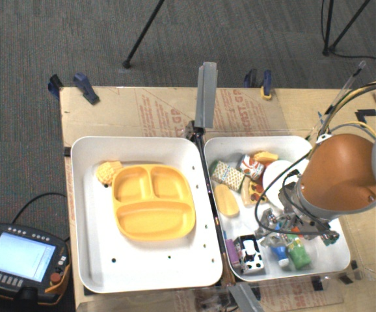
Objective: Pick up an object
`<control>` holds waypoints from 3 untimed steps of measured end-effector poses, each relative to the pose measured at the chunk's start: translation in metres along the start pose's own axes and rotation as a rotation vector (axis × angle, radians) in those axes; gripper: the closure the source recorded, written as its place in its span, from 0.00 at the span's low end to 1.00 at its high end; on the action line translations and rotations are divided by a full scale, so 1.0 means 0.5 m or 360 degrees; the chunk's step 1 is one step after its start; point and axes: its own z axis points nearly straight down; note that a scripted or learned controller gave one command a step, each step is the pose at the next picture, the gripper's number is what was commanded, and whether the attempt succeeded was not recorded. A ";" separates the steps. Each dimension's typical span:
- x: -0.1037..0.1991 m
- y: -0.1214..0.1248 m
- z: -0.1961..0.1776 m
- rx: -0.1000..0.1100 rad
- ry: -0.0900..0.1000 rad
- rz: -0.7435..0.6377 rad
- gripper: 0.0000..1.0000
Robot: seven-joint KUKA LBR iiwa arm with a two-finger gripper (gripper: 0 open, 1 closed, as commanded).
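Candidates for the pick all lie in the right bin [276,140], clustered rather than spread, so any descent lands near several at once. Nearest the gripper [291,225] are a green block-like object [300,257] and a small blue-and-white bottle-like item [281,255], both near the bin's front wall; just left of them sits a black-and-white box [252,253] with a purple piece [232,248] at its side. Farther back: a pale yellow oval [226,201], a checkered packet [228,173], a red-and-white can [251,166], a yellow-orange toy [265,156] and a white plate [280,174] partly under the arm. Gripper state: cannot tell, its tip is tangled in cables and shadowed by the orange band [339,174] of the wrist; nothing visibly held. Judgement: arm low over the front right part, likely aiming at the green or blue item. Left bin [84,194] holds a yellow divided tray [153,208], lying flat mid-bin, with a small yellow waffle-like toy [107,171] touching its rear left corner. Both bins rest on a cardboard-covered bench [149,109].
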 end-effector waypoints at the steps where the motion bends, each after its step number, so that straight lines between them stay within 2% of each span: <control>1: 0.000 0.000 0.001 -0.0001 0.0001 -0.0001 0.00; 2: -0.016 -0.044 0.046 -0.0021 0.0043 -0.0094 0.00; 3: 0.012 -0.001 0.041 -0.0017 0.0032 -0.0184 0.00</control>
